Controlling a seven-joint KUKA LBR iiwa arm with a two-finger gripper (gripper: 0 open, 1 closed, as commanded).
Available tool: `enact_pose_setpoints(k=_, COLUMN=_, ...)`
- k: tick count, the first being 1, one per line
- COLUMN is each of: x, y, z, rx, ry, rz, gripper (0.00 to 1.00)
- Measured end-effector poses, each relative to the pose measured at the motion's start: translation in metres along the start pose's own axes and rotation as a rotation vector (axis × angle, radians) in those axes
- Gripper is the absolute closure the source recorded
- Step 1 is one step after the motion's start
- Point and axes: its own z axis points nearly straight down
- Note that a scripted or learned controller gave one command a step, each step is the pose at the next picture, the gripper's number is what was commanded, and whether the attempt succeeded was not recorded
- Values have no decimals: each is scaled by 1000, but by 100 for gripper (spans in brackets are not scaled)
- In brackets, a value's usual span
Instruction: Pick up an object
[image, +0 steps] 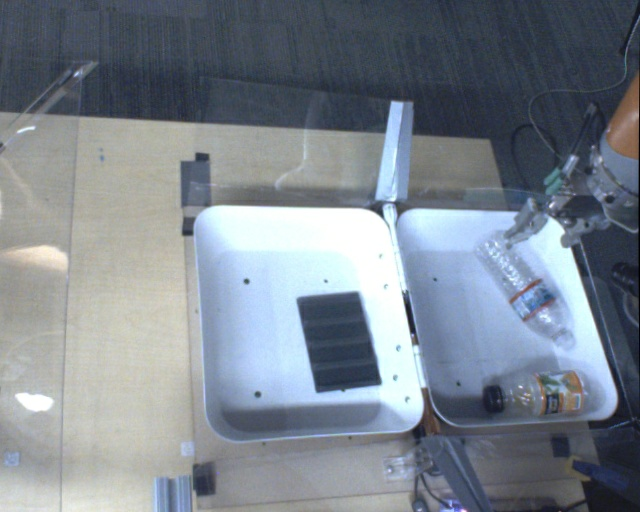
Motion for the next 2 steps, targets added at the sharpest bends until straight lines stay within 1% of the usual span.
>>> enact_pose_setpoints(k=1, x=42, y=52, z=-36, rx=-4, ry=0, rz=-92, gripper=0)
enact_pose_setpoints(k=2, x=-17, y=56, z=-140, rx=-3, ry=-2, rz=-329, gripper=0)
